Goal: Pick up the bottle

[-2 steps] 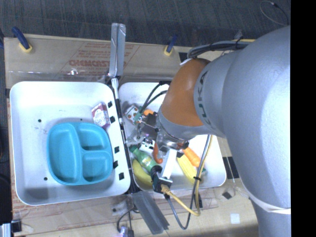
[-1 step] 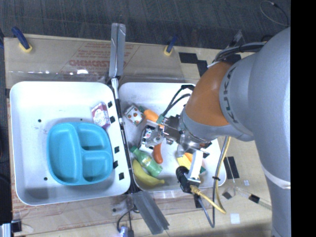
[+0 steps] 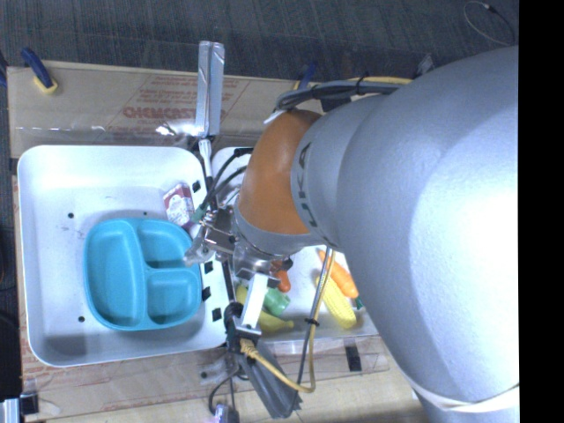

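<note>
White bins (image 3: pixel 53 342); arm (image 3: pixel 423 218) bent low over right bin, end effector state unclear.

Left bin (image 3: pixel 53 174): open floor along the back and far-left side. Blue divided tray (image 3: pixel 141 273) takes up the middle and front; a small packet (image 3: pixel 179 205) lies just behind it. Right bin (image 3: pixel 308 311) mostly blocked by the arm (image 3: pixel 397 227); toy vegetables (image 3: pixel 339 293), probably crowded, near its front.

Green bottle (image 3: pixel 276 301) lies in right bin, partly hidden under arm.
</note>
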You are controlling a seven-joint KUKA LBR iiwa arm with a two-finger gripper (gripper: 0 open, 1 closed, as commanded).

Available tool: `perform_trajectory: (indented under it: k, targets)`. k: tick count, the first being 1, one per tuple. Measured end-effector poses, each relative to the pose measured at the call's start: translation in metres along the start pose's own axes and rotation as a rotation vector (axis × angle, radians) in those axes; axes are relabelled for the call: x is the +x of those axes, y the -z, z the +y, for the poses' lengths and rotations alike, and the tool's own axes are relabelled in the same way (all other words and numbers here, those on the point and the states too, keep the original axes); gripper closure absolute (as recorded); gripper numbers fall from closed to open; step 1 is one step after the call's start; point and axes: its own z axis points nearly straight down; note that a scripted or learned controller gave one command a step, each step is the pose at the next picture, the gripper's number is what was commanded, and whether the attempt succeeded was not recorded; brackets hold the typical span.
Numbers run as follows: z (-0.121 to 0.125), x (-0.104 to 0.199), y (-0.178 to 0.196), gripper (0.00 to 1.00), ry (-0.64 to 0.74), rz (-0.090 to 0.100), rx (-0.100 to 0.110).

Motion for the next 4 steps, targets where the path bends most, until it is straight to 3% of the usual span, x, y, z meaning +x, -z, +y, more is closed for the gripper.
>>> perform_trajectory:
  k: [1,2,3,4]
  targets:
    - [-0.053,0.149,-0.036,0.00,0.041,-0.002,0.001]
    - [0.022,0.143,0.040,0.00,-0.217,0.000,-0.001]
    - [0.022,0.143,0.040,0.00,-0.216,0.000,-0.001]
    - [-0.028,0.090,-0.067,0.00,0.011,-0.003,0.003]
